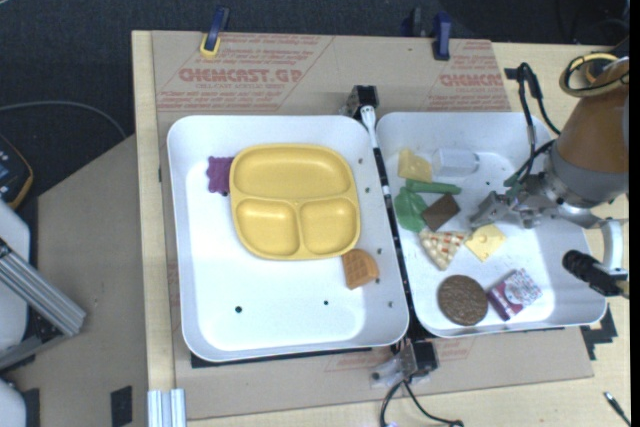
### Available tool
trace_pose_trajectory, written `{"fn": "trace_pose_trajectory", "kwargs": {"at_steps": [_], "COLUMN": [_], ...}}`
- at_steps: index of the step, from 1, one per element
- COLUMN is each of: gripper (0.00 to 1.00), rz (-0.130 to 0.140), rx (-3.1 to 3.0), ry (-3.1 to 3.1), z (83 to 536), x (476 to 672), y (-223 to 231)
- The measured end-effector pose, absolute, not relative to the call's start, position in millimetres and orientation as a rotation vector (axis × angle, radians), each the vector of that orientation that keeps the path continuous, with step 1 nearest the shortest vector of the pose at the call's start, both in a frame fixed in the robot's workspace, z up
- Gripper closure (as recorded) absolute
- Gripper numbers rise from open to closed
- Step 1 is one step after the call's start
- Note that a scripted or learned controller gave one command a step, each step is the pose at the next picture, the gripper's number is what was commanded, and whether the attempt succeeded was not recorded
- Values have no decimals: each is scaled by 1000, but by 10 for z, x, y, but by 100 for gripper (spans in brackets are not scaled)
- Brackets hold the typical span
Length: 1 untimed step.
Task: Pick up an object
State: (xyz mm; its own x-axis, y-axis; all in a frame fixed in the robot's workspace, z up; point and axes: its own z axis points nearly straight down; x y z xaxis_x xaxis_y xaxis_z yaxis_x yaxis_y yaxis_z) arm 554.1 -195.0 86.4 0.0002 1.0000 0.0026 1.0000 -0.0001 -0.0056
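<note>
The gripper (492, 209) hangs low in the right bin (560, 315), poised for picking; its opening cannot be told. The cheese wedge (485, 241) lies just below it.

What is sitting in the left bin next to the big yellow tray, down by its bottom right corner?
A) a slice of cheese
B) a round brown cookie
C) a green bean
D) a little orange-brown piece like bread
D: a small orange-brown piece like bread lies in the left bin just off the lower right corner of the yellow tray.
</note>
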Motion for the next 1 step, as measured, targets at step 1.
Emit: {"fn": "trace_pose_trajectory", "kwargs": {"at_steps": [1], "gripper": [100], "rz": [-1], "rx": [-2223], "ry": [-2221], "z": [1000], "x": [5552], "y": [-1959]}}
